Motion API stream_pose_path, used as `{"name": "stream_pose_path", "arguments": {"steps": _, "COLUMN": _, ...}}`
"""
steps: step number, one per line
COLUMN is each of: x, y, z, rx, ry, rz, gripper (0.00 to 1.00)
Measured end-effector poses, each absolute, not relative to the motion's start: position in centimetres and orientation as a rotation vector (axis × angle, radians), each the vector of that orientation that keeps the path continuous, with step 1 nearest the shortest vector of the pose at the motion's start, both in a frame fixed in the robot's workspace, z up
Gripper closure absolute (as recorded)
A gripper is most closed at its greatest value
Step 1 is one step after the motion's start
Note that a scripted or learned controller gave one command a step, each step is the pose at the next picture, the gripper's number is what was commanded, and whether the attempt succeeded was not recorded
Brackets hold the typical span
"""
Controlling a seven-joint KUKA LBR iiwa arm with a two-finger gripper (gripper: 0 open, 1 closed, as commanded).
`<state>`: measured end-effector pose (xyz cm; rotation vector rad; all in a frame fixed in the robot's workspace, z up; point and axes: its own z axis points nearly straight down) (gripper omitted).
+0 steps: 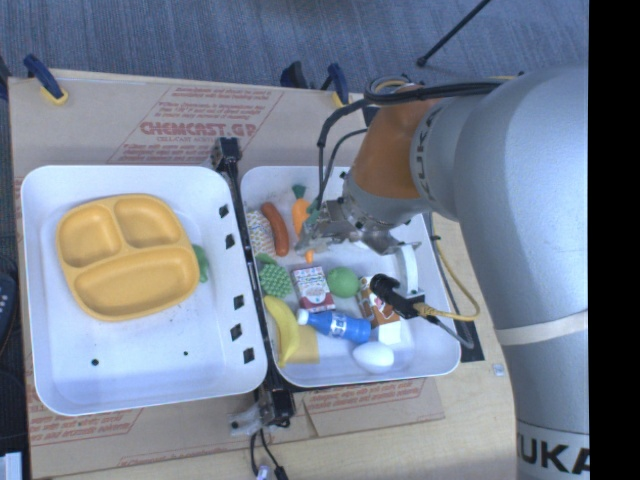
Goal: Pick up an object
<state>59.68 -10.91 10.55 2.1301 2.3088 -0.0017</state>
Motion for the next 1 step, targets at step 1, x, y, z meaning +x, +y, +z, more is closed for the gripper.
{"name": "stream_pose_path", "arguments": {"steps": 1, "x": 59.36, "y": -10.89, "z": 25.84, "rx": 2.360, "ry": 2.076, "rz": -0.002, "gripper": 1.00}}
